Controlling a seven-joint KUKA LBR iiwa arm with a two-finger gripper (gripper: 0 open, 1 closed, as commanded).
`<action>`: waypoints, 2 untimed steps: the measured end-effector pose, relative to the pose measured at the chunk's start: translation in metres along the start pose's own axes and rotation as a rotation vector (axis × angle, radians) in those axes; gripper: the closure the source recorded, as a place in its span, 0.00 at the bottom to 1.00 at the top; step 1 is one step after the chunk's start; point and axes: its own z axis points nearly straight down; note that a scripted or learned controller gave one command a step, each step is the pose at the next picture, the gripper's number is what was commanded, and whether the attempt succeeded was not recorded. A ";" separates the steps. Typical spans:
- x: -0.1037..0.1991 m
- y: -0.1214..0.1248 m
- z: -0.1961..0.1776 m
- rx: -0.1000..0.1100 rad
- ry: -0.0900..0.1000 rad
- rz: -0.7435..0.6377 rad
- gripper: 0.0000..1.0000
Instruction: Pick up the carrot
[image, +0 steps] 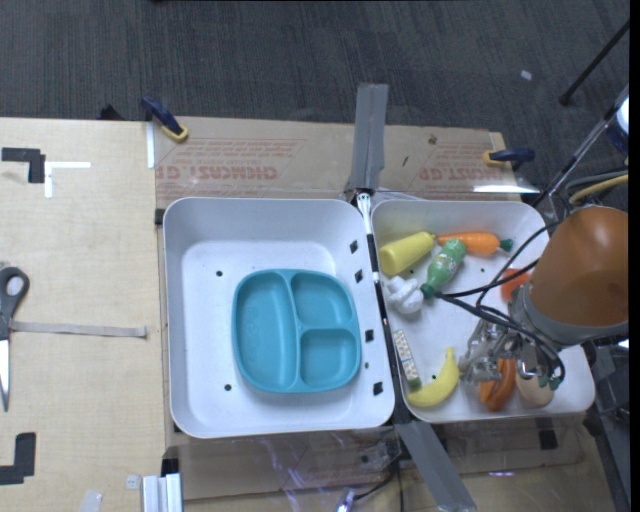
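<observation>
While the arm (585, 270) reaches in from the right, its gripper (497, 352) is seen low over the near part of the right bin (440, 212); whether it is spread or pressed together cannot be told, since cables and the wrist body blur that spot.

Near edge first: a banana (438, 384) is laid at the front of the right bin, curved, just left of the gripper. An orange-red piece (497, 385) is seen just under the gripper, and a pale egg-like item (535, 389) beside it on the right; contact with the gripper cannot be judged. A narrow printed packet (404, 354) lies along the bin's left wall, touching the banana's upper end or nearly so.

Mid bin: a small white object (403, 293) is found by the left wall, with a green bottle (442, 266) tilted just above it. Black cables (480, 290) cross over this area from the arm.

Far end: a yellow piece (404, 251) lies beside the bottle's top, and the carrot (470, 243) is placed at the back of the right bin, orange with a green tip pointing right, well apart from the gripper.

In the left bin (190, 300) a teal divided plate (297, 330) is set near the centre. Scissors (8, 310) lie on the bench at the far left.
</observation>
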 end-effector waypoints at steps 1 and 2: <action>0.000 0.000 0.000 0.000 0.000 -0.001 0.00; -0.002 -0.018 0.000 0.000 -0.001 0.323 0.00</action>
